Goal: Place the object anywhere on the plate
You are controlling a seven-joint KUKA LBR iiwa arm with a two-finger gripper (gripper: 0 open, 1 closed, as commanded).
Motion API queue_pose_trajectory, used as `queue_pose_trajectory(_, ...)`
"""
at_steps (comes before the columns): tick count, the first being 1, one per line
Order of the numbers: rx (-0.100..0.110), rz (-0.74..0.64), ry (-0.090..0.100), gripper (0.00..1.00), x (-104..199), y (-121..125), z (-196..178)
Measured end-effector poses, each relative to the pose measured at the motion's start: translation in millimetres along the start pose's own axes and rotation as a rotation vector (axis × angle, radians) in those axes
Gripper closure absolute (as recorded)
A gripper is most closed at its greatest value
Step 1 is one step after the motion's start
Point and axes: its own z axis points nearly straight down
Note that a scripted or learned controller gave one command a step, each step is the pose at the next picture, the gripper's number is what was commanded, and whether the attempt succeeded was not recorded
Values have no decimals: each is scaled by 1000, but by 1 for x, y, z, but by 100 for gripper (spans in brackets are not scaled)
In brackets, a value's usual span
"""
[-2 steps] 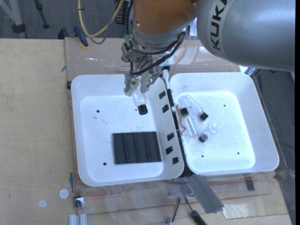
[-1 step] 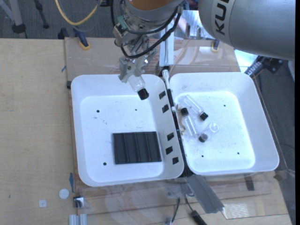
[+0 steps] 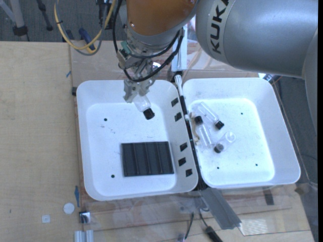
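1. While it hangs over the left bin [image 3: 91,135], the gripper [image 3: 137,96] clamps a clear vial [image 3: 144,108] between its fingers.
2. The vial sits beyond the ridged black plate [image 3: 147,159], apart from it.

A light wooden table [image 3: 35,135] carries two shallow white bins side by side, touching along their inner rims: the left bin [image 3: 93,180] and the right bin [image 3: 282,170]. Near the table's near-left corner, in front of the left bin, lie a small pale round disc [image 3: 68,208] and a few tiny bits of hardware [image 3: 85,218].
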Motion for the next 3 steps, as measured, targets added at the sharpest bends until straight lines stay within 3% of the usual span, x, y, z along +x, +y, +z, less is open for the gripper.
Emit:
queue_pose_trajectory(1, 6, -113, 1, 100, -1, -1, -10)
queue_pose_trajectory(2, 6, -186, 1, 100, -1, -1, -88)
queue_pose_trajectory(3, 8, -328, 2, 100, -2, -1, -118)
